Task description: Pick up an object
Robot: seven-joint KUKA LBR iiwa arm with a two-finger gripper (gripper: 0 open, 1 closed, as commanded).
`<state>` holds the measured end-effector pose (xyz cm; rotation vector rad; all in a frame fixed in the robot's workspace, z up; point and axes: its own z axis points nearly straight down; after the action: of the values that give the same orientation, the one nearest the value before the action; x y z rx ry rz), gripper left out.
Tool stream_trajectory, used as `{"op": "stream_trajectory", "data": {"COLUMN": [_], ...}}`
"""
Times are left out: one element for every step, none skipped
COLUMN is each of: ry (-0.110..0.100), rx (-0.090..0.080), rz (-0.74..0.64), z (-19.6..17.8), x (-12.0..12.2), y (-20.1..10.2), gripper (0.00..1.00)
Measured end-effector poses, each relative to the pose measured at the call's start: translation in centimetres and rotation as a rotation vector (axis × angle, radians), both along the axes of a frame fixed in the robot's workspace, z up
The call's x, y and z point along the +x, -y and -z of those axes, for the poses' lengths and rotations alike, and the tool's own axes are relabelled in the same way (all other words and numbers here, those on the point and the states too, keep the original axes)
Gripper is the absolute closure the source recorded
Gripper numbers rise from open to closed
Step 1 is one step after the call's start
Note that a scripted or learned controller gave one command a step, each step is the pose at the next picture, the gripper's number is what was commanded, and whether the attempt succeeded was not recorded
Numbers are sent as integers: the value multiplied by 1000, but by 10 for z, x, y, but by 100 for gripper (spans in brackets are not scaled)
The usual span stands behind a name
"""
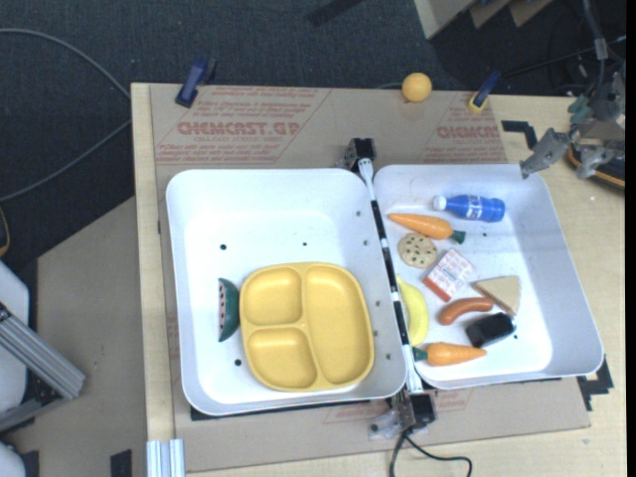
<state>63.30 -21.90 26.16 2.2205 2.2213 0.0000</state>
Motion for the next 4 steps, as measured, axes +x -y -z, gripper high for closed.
{"op": "stream_trajectory", "data": {"ry": [-3, 19, -2, -2], "rx": [2, -6, 0, 1], "rz": [-1, -2, 1, 1], "z": [114, 158, 177, 177], "x": [24, 38, -55, -88], "y": [-36, -73, -82, -93], "gripper": [0, 0, 0, 0]}}
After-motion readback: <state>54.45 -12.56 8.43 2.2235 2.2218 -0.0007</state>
